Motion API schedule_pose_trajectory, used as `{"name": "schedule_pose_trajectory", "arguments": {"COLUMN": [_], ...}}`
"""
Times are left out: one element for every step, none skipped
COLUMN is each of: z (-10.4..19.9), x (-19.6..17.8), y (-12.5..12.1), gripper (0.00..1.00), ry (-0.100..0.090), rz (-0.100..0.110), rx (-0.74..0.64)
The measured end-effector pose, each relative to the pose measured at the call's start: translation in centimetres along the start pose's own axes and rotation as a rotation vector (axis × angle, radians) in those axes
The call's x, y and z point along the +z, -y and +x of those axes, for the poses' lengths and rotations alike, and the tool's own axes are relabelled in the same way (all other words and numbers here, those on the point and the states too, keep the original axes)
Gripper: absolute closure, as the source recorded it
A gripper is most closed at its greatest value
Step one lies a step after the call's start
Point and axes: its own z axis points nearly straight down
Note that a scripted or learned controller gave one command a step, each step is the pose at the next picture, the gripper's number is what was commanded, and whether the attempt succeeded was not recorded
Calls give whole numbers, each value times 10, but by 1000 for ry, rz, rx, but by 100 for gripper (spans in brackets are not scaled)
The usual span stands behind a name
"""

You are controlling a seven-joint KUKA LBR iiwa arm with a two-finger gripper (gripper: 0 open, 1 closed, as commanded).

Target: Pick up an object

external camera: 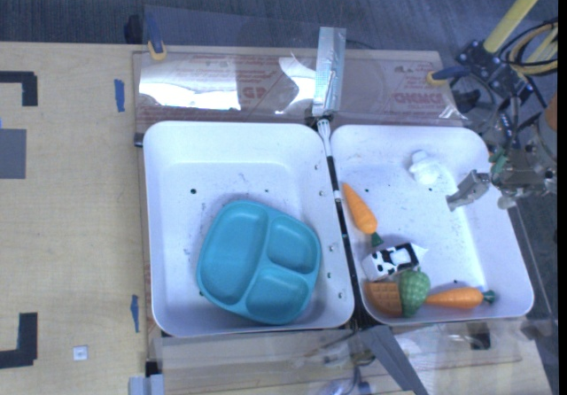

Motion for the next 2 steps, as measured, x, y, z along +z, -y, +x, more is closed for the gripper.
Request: {"name": "schedule_pose_trajectory", "arguments": {"z": [28,63], "x": [144,159], "y": [-27,33], "gripper": [0,0], "ry": [-2,1], "rz": [6,-11], "rx": [6,48]}}
